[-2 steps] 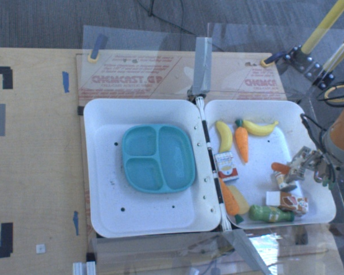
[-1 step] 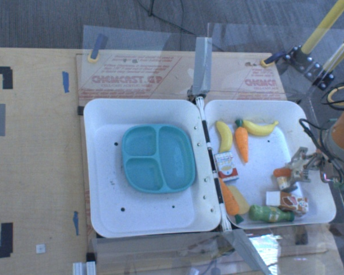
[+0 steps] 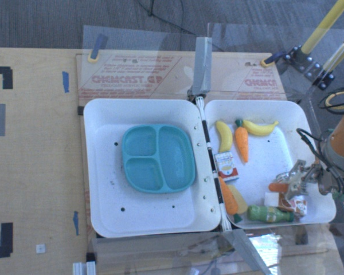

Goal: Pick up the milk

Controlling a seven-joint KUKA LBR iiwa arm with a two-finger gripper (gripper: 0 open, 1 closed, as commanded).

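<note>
A pale wooden tabletop (image 3: 34, 171) carries two shallow white bins side by side, with black and blue tape marks on the wood and grey carpet beyond its far edge. Clear plastic sheets with red lettering lie behind the bins. The left bin (image 3: 103, 211) holds a teal divided plate (image 3: 159, 158). In the right bin (image 3: 298, 122) lie two bananas (image 3: 259, 127), a carrot (image 3: 242, 143) between them, a green bottle (image 3: 268, 213) at the near wall and a few small items near it. The milk (image 3: 226, 166), a small carton, lies against the divider, left of the carrot. The hand (image 3: 295, 182) hangs low over the bin's right side, well apart from the milk; whether it is parted or closed, I cannot tell.
</note>
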